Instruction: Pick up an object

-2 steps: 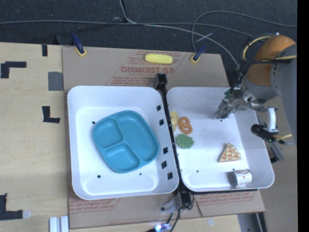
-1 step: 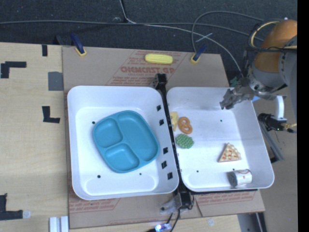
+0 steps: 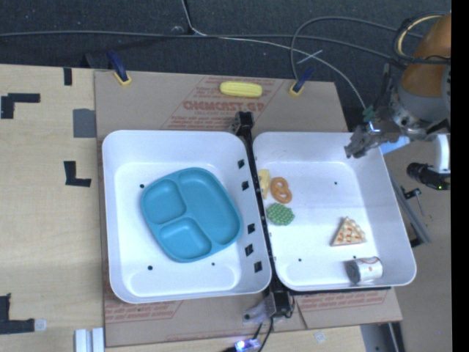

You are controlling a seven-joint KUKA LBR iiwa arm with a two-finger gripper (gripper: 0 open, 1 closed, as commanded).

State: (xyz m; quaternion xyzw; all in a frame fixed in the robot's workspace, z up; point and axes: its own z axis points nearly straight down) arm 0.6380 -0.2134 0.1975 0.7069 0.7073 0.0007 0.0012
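In the camera view, at the far right corner of the right bin (image 3: 396, 218), you find the gripper (image 3: 360, 145) hanging just over the rim, with the grey arm (image 3: 418, 86) and its orange band behind it. You cannot tell how wide it stands from this angle, and nothing is seen in it. So judge the task as barely begun: no object is lifted, and the whole approach, descent, grasp and raise are left to you.

The right bin holds your candidates. Against its left wall lie a pretzel (image 3: 281, 190), a small yellow piece (image 3: 263, 181) just beside it, and a green leafy piece (image 3: 279, 214) just below. A pizza slice (image 3: 349, 232) lies well apart from them toward the right side, and a grey and white cylinder (image 3: 363, 270) rests on its side near the front right corner.

The left bin (image 3: 121, 196) holds a blue divided plate (image 3: 190, 213), set at a tilt to the bin walls. Beyond the bins, a yellow banana-like thing (image 3: 240, 89) lies on the tabletop (image 3: 44, 196).
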